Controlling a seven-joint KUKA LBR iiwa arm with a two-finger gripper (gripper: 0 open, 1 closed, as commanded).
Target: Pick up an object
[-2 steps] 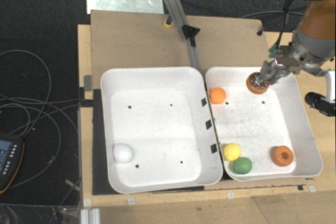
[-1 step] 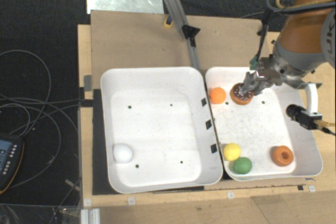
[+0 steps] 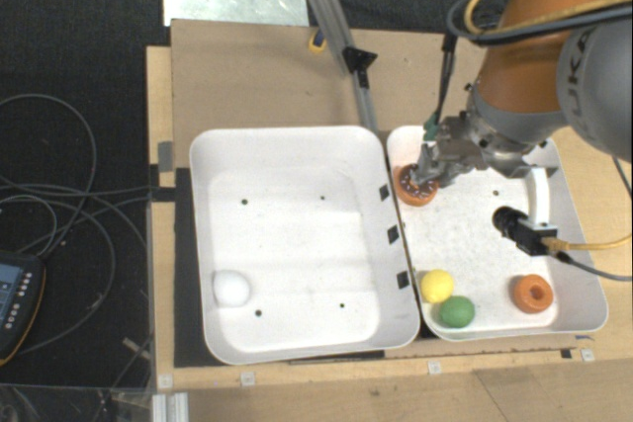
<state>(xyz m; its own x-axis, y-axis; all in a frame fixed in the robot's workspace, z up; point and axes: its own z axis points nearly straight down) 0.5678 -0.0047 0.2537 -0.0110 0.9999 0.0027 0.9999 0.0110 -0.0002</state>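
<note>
My gripper (image 3: 425, 177) hangs low over the far left corner of the right bin (image 3: 465, 232), right on top of a brown ring-shaped object (image 3: 413, 189) that lies against the bin wall. The wrist hides the fingertips, and the ring looks to be resting on the bin floor. Near the front of the same bin lie a yellow ball (image 3: 437, 286), a green ball (image 3: 456, 311) touching it, and an orange ring (image 3: 532, 294) toward the right corner. A white ball (image 3: 231, 288) sits at the front left of the left bin (image 3: 297, 173).
A grey slanted pole (image 3: 331, 15) crosses the brown bench behind the bins. Black clips (image 3: 393, 234) mark the seam between the two bins. Cables and a handheld pendant (image 3: 15, 296) lie on the dark floor at the left.
</note>
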